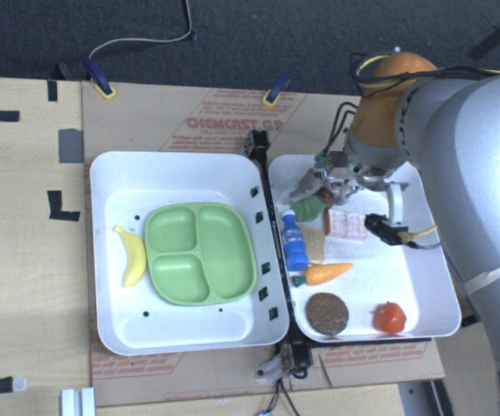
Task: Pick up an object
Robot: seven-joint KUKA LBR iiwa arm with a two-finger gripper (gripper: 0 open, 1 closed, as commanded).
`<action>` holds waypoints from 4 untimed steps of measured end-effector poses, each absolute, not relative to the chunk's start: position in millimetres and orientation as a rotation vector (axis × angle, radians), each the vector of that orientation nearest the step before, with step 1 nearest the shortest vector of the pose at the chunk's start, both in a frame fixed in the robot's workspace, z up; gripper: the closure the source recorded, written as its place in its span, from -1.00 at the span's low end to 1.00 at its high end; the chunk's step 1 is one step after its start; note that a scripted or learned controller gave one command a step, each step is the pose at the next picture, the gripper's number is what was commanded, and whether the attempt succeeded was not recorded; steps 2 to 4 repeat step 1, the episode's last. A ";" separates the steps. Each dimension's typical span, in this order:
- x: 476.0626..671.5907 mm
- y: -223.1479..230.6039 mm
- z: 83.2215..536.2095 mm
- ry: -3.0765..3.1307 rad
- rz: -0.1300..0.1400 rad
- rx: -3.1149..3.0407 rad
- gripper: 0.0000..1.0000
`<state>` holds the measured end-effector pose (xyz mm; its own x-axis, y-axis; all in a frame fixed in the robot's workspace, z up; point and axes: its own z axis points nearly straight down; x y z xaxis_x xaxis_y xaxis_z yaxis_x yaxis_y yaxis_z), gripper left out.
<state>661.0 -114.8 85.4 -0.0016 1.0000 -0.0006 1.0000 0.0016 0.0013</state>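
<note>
- Objects crowd our right bin (pixel 431 310): blue bottle (pixel 295 243), carrot (pixel 327 273), red-and-white carton (pixel 347 224), brown disc (pixel 327 312), tomato (pixel 390 317).
- Our gripper (pixel 332 185) hangs over that bin's far left corner, above a dark green item (pixel 308 206); its claw state we cannot tell.
- Left bin (pixel 111 232) holds a green tray (pixel 202 251) and banana (pixel 132 255).

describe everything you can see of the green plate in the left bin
The green plate is a pale green, plastic-looking tray with rounded corners, split into three compartments: two smaller ones on its left side and one long one on its right. It lies flat and slightly turned on the floor of the left bin, near the middle. All three compartments hold nothing. A yellow banana lies right beside its left edge, seemingly touching it.
</note>
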 end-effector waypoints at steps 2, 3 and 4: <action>657.0 -114.8 92.7 2.235 -0.019 2.230 1.00; 657.0 -114.8 92.7 2.235 -0.019 2.230 1.00; 657.0 -114.8 92.7 2.235 -0.019 2.230 1.00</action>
